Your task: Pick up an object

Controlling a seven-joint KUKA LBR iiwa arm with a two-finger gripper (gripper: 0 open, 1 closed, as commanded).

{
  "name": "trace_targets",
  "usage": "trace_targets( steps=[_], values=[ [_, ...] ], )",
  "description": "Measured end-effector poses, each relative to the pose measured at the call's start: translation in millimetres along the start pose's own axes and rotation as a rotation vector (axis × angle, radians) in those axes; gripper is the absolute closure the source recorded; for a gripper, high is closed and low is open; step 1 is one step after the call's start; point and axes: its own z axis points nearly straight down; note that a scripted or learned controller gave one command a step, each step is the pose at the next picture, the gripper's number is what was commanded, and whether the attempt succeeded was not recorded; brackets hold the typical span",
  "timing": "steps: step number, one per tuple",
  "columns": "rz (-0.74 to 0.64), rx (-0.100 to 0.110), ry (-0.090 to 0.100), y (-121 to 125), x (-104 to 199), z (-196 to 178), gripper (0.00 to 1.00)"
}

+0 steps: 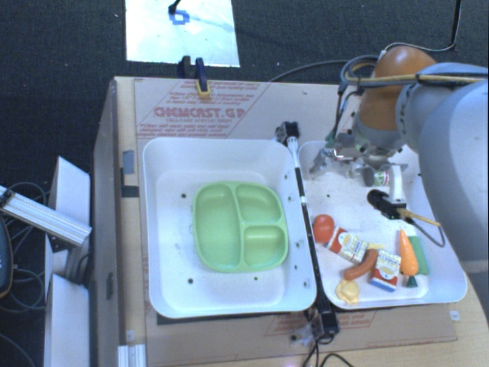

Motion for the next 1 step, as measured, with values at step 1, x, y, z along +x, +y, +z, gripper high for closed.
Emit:
trace_targets(
  steps=[1],
  values=[
    [0.0,0.0,0.0,0.0,0.0,0.0,0.0]
  ],
)
